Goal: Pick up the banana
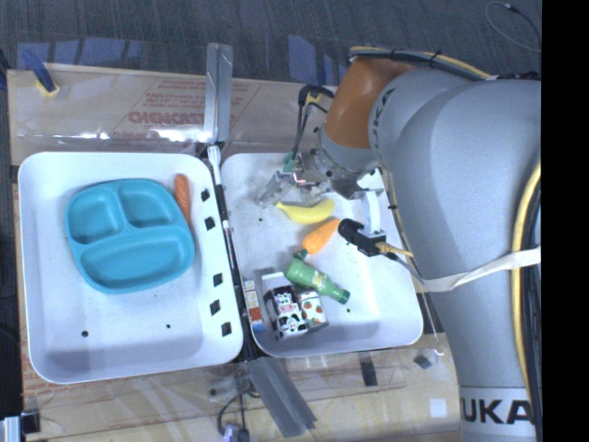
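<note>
Banana (307, 211) lies on floor of right bin (391, 325), not lifted. Gripper (296, 177) hovers just above its far side, grip state unclear (fingers too blurred to judge). Carrot (319, 237) touches banana's near side. Grasp and lift not yet done.

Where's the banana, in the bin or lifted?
In the bin. The banana lies flat on the right bin's floor, just below the gripper.

- Dark grey carpet (184, 7) is covering the floor beyond the bench.
- A wooden bench top (138, 403) is lying under clear plastic sheeting (120, 109).
- Blue tape (37, 70) is holding one sheet corner.
</note>
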Controlling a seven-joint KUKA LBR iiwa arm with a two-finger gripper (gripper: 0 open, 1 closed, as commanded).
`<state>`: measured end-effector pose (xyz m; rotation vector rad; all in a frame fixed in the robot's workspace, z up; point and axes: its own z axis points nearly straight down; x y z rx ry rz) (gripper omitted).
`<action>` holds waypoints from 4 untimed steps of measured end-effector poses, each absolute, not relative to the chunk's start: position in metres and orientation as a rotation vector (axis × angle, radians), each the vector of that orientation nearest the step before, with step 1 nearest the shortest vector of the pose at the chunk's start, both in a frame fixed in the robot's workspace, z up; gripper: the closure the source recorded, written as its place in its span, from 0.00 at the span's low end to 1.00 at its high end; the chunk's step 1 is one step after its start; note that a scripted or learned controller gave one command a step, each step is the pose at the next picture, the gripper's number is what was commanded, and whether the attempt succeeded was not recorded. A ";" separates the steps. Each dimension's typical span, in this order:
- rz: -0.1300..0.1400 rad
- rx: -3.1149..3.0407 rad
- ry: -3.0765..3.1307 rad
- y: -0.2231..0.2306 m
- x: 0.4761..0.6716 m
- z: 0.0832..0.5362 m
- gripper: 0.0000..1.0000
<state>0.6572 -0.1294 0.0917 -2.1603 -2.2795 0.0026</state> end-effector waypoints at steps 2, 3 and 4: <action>0.000 -2.217 -2.225 -0.052 0.657 0.193 1.00; 0.002 -2.216 -2.224 -0.053 0.657 0.192 0.00; 0.005 -2.238 -2.201 -0.115 0.650 0.150 0.00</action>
